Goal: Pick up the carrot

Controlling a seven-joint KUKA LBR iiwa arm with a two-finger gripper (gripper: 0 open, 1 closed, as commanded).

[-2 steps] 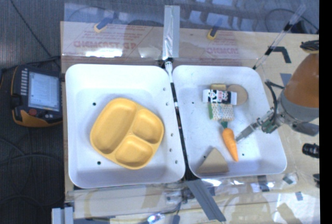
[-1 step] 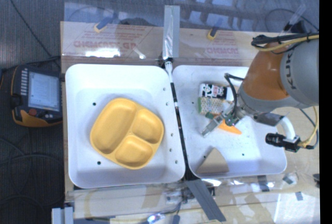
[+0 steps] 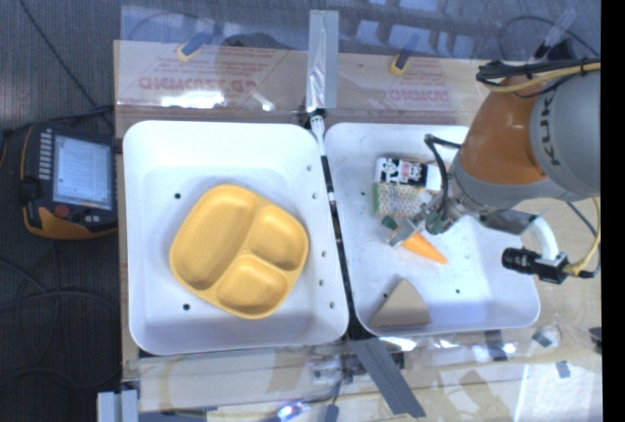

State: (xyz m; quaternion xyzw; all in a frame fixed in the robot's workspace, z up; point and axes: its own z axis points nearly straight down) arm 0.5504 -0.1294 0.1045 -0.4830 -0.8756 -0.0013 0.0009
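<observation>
In the right bin [image 3: 508, 313], near its middle, the carrot [image 3: 426, 248] is seen lying flat, its thick end toward the left and its tip pointing right and nearer. The hand [image 3: 437, 218] is lowered just above and touching or almost touching the carrot's far side; whether it is clenched or released cannot be told. A black-and-white packet [image 3: 401, 172] and a green speckled item [image 3: 395, 204] lie just left of the hand. A yellow divided plate [image 3: 240, 249] sits in the left bin [image 3: 146, 313].
</observation>
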